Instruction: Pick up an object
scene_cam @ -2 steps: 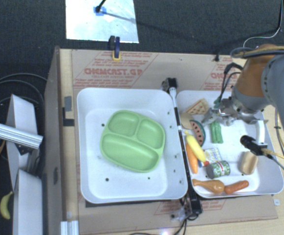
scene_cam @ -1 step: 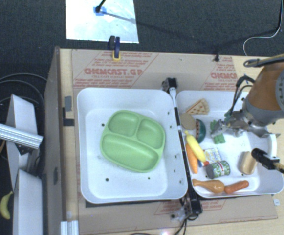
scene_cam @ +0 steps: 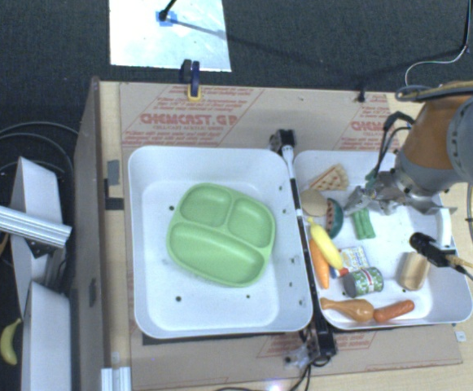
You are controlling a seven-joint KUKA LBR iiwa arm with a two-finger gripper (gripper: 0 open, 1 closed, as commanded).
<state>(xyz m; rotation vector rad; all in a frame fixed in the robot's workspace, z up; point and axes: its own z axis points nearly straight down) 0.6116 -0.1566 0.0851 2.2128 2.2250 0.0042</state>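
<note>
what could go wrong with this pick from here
The hand sits low over the right bin, by the green block and the watermelon slice. These toys lie close together, so it may nudge a neighbour or catch two. The banana and carrot lie against the bin's left wall, leaving little room for a grasp.
</note>
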